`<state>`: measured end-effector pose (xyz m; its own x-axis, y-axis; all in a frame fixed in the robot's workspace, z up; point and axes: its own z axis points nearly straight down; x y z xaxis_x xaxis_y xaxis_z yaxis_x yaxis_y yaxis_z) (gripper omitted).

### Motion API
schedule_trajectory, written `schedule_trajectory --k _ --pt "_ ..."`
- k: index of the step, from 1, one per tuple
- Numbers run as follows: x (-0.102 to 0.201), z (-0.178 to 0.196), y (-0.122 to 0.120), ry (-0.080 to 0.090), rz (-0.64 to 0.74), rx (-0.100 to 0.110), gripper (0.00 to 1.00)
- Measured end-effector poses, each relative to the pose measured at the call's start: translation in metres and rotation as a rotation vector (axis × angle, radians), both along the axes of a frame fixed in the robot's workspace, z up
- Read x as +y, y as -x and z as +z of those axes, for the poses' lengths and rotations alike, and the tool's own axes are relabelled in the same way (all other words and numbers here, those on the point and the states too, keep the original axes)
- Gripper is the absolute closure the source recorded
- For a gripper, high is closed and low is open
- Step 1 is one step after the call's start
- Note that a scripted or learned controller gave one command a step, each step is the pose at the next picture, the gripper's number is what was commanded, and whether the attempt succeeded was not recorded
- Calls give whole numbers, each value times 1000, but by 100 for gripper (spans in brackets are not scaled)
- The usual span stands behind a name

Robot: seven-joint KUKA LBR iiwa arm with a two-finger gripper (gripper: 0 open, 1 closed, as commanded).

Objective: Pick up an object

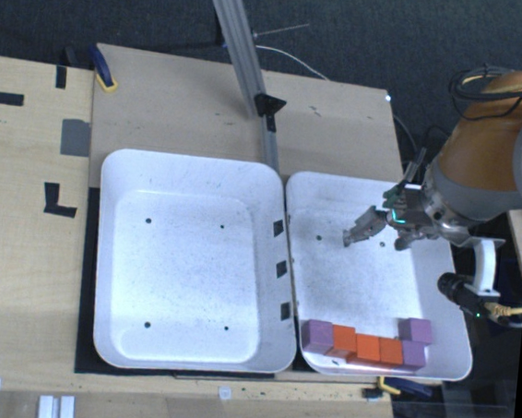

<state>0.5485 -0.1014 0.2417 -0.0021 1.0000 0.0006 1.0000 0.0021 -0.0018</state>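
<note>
Nearest the camera, along the front wall of the right bin (440,269), lies a row of blocks: a purple block (318,334) at the left end, orange blocks (367,346) in the middle, and purple blocks (415,342) stacked at the right end. Farther back, over the same bin's bare floor, the hand (381,229) hangs well apart from the blocks, its two fingers spread and nothing between them. The left bin (110,234) sits beside it on the table (179,102).

1 fixed camera above the bench (207,105) looks down aslant.
</note>
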Motion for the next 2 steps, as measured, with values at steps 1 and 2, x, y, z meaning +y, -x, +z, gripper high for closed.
schedule_trajectory --k 1,2 --pt "-11 -6 -63 1 2 -3 0" --pt "33 -5 -28 -1 2 2 0"
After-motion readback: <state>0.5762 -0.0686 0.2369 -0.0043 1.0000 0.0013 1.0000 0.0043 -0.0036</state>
